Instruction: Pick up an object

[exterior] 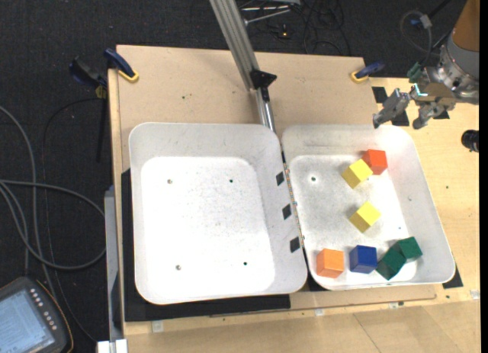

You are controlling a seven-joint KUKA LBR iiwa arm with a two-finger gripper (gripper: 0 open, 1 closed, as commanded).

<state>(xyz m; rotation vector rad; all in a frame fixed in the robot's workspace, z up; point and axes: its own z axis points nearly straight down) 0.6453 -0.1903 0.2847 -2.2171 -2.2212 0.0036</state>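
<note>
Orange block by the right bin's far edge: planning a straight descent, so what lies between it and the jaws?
Camera view: only bare bin rim separates gripper from orange block.

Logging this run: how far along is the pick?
Nothing looks done: all the blocks, such as the red-orange block and blue block, lie in the right bin. The hand is open beyond the bin's far rim, holding nothing. Descent, grasp and lift remain.
</note>
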